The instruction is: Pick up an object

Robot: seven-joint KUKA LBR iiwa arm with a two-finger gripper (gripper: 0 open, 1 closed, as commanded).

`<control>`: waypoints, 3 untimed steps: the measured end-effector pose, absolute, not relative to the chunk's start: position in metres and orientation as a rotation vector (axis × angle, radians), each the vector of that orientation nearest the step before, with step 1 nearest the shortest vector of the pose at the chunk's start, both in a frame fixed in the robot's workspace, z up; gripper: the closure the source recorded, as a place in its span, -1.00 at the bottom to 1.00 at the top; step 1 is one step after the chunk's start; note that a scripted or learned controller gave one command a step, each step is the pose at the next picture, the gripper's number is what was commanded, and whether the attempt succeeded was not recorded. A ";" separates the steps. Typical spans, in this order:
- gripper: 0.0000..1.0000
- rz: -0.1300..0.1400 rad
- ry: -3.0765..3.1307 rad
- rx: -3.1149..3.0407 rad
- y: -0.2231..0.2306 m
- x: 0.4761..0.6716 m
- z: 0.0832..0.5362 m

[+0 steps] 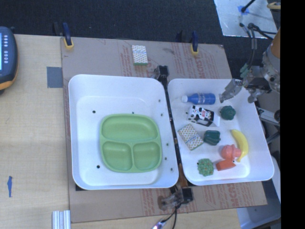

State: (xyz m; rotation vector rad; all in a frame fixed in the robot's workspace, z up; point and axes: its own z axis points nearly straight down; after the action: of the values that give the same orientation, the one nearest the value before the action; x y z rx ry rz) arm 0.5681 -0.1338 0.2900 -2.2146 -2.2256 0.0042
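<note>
Approach stage, right bin: nothing gripped

Gripper (239,93) hovers over the upper right corner of the right bin (267,161), fingers spread, nothing between them; judged step: choosing and lining up on a target, descent not yet made; candidates all lie in this bin: blue bottle (200,98) just left of the fingertips, dark green ball (228,112) just below them, black-and-white carton (200,115), checked packet (190,137), dark green pepper (211,137), banana (239,142), pink and orange toy (228,157), green broccoli (205,167); next move likely calls for a short shift over the ball or bottle, then a straight drop and close; edges: bin's top rim and right wall sit near the wrist, leaving little side room; ball stands apart from its neighbours; lower items crowd together; left bin (81,128) holds a green divided plate (129,143), well apart
</note>
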 end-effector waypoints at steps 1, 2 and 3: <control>-1.00 0.013 -2.220 -2.214 -0.186 0.583 0.169; -1.00 0.003 -2.234 -2.214 -0.205 0.637 0.089; 1.00 0.006 -2.232 -2.210 -0.205 0.635 0.103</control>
State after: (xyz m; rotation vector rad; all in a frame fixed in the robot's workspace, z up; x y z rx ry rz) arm 0.6352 -0.2045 0.1027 -2.2097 -2.2317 0.0064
